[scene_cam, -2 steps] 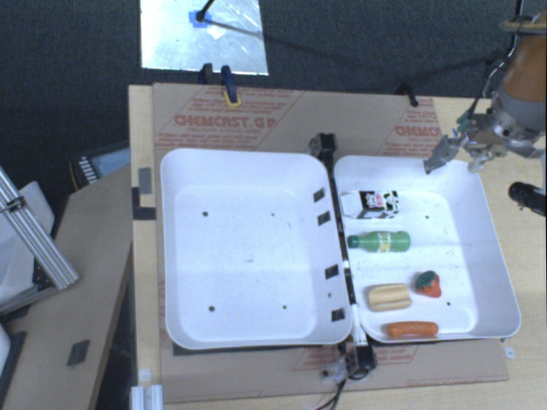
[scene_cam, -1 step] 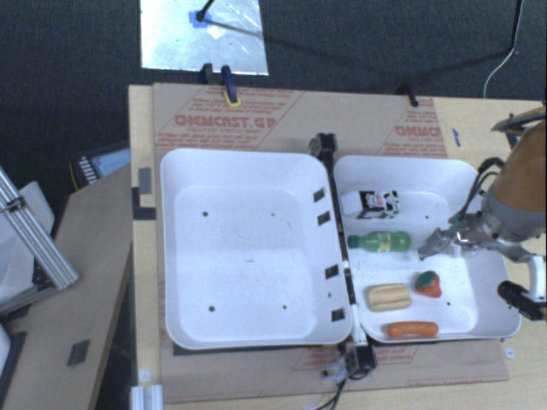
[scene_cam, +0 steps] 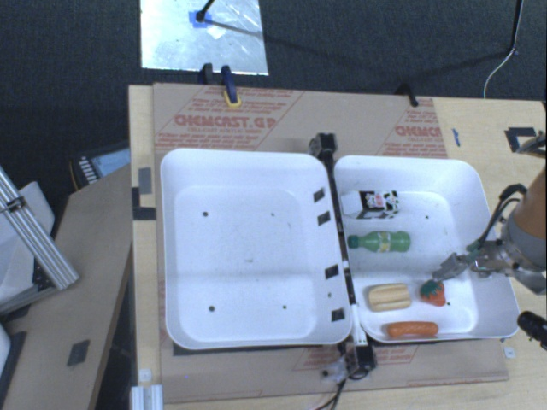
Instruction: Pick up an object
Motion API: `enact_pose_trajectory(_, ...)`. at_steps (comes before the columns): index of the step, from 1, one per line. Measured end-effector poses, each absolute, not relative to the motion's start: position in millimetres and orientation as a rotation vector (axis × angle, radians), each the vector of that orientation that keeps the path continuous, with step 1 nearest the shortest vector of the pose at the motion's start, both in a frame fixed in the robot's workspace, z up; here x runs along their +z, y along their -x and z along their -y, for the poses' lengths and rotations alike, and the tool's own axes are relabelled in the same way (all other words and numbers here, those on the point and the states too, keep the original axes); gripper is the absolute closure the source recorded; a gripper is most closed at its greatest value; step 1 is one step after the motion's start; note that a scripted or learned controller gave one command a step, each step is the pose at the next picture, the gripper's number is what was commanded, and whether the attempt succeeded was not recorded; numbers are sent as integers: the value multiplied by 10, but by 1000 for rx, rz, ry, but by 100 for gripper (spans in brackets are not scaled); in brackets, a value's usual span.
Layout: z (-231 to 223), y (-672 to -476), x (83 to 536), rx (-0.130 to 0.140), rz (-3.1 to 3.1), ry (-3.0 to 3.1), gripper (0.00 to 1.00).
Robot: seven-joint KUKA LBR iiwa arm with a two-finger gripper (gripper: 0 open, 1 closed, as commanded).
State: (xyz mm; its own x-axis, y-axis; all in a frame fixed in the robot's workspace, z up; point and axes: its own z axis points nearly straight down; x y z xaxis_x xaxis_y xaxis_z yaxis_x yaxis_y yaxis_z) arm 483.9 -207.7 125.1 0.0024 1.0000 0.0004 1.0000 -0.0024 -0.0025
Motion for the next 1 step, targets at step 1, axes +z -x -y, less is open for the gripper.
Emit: enact_pose_trajectory(1,2068,-5433,3107,-16,2245,2229,0)
